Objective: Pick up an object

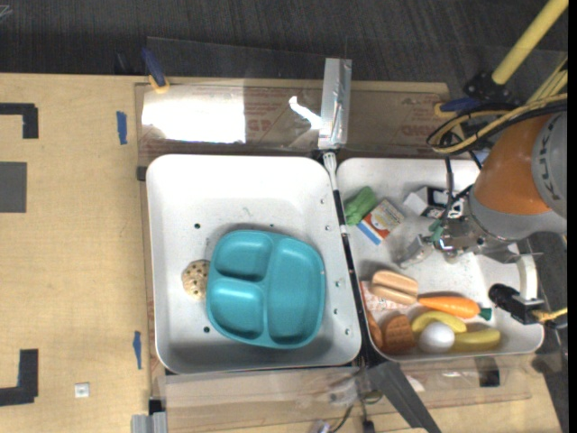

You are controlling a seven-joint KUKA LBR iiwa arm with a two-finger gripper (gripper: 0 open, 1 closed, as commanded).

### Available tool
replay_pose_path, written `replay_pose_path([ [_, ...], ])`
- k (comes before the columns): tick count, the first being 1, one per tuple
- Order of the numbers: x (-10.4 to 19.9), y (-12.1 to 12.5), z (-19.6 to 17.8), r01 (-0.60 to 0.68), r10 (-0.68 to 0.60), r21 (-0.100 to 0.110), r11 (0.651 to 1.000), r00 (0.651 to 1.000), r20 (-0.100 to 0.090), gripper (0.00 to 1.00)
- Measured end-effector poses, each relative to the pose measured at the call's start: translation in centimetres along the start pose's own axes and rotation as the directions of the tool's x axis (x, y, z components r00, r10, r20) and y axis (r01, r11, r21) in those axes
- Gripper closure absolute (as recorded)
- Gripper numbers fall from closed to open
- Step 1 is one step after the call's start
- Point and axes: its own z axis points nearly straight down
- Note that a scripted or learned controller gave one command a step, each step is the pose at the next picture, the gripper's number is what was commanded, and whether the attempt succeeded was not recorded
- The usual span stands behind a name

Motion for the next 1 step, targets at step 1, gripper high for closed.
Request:
replay_pose_path([
  [1,-0.57,-5.69,0.12,-0.062,0.062,-0.007,0.998,0.998,0.002,0.00],
])
